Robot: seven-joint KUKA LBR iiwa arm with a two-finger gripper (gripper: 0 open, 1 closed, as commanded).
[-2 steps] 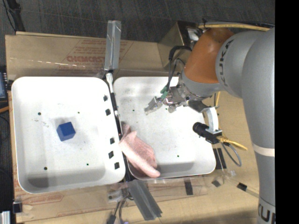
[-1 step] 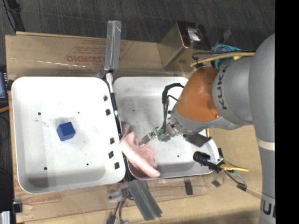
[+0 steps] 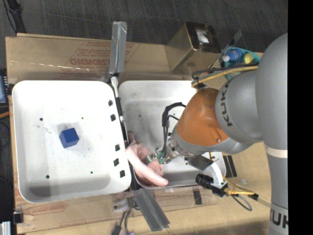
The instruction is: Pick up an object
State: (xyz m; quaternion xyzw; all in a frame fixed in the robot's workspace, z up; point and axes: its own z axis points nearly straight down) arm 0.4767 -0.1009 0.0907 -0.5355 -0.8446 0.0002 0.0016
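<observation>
Arm reaching into right bin, wrist and orange band blocking most of that bin's floor. Gripper down at bin's near-left corner, touching or just above pink soft object; finger gap hidden by wrist, so grip state impossible to tell. Pink object lying against bin's left wall, partly covered. Blue cube alone in left bin, well apart.

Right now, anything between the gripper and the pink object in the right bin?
Nothing visible. The gripper is down right beside the pink object in the right bin's near-left corner. The blue cube is in the left bin, out of the way.
</observation>
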